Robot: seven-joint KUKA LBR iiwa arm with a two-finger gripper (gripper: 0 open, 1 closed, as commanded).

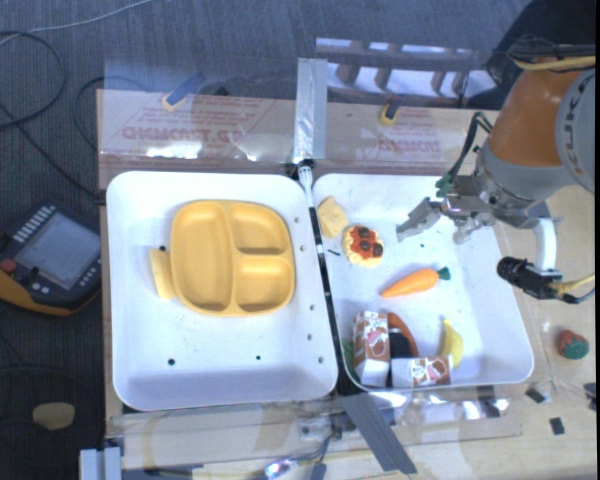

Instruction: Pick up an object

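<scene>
My end effector (443, 224) is spread wide, gripping nothing, over the right bin (500, 308). The toy carrot (414, 282) lies just below it, a little pizza (363, 245) to its left. No words are readable.

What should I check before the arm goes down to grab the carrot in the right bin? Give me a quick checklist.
1. End effector carries nothing: ok, nothing shows between its spread fingers.
2. Fingers open enough for a grasp: ok, they are visibly apart.
3. Carrot clear on top: ok, it lies alone on the floor of the right bin, with no neighbour touching it.
4. End effector lined up over the carrot: not ok, it hangs above and to the right of it in the camera view.
5. Pizza slice out of the descent path: cannot tell, it lies close to the carrot's upper left.
</scene>
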